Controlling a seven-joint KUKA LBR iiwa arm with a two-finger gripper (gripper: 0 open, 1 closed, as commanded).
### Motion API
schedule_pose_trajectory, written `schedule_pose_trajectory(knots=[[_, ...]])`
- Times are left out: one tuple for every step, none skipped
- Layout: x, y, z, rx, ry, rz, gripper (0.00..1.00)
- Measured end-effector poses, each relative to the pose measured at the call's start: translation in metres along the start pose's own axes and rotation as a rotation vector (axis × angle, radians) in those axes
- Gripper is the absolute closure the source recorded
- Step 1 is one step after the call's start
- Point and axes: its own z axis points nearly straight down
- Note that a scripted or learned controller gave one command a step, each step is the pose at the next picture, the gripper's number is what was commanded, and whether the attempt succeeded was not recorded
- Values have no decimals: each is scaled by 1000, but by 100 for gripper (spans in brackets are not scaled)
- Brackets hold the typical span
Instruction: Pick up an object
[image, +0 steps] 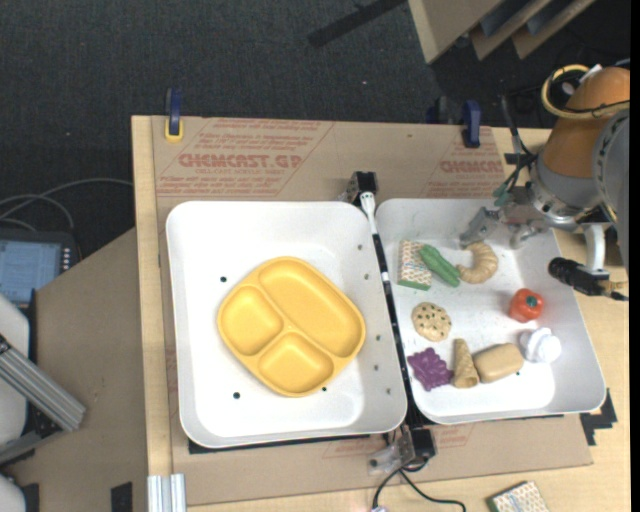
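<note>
While the arm leans in from the right edge of the surface, this is how things lie.

Pincer: the pincer sits low over the far part of the right bin, its metal fingers spread apart with nothing between them.
Nearest candidate: a croissant lies just beside the fingers, on their near side; as I judge it, this is the piece being lined up for the pick.
Other pieces, right bin: a green pod rests partly on a wafer; a cookie, purple grapes, a cone, a bread roll, a tomato and a white cap are scattered toward the near edge.
Left bin: a yellow divided plate lies in the middle of the left bin, probably a drop-off spot.
Why the spread: loose spacing leaves room for fingers around each piece.
Risk: the pod lies close to the croissant.
</note>
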Motion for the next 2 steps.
schedule_pose_trajectory(knots=[[-7, -11, -1, -2, 2, 0, 0], [-6, -26, 0, -2, -5, 2, 0]])
